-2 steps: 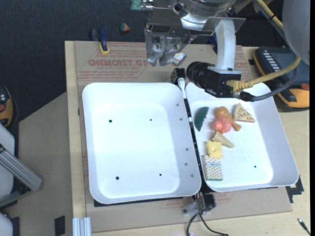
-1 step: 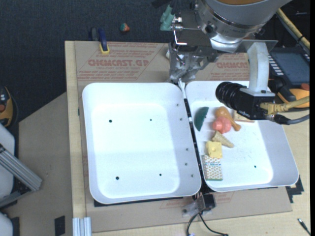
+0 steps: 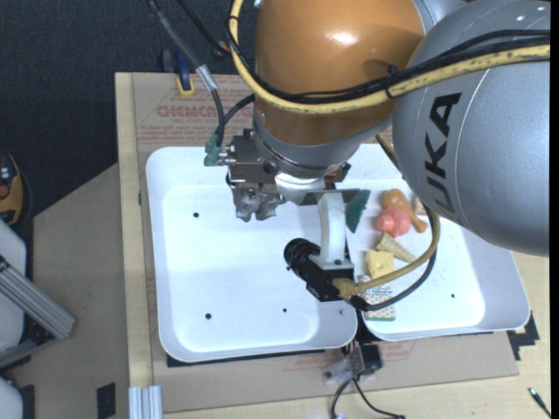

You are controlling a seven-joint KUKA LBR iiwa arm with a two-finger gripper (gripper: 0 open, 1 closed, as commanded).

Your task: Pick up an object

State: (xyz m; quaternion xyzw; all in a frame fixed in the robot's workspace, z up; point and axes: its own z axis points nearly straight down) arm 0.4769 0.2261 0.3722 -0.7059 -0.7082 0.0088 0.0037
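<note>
Right now the grey KUKA arm [image 3: 472, 103] with its orange band [image 3: 332, 33] covers the far side of both bins. The two-finger gripper [image 3: 254, 206] hangs over the far half of the left shallow white bin [image 3: 183, 269], roughly mid-width. Can't tell if the gripper is spread or pressed together; its metal parts overlap from this angle. Candidate objects all sit in the right shallow white bin [image 3: 472, 299], bunched along its left edge. A teal-green flat piece [image 3: 356, 208] lies at the far left corner, partly under the arm. A pink-and-orange rounded plastic toy [image 3: 393, 219] is just right of it. A tan cone-shaped piece [image 3: 400, 249] is on the near side of the toy, close or touching, can't tell which. A yellow wedge-shaped block [image 3: 379, 264] sits beside the cone, toward the left edge. A small pale patterned piece [image 3: 381, 298] is at the near left corner, too small to identify. The gripper is apart from that cluster, across the walls between the bins. Both bins rest on a tan board [image 3: 131, 234] with red lettering [image 3: 179, 112] near its far left corner.
</note>
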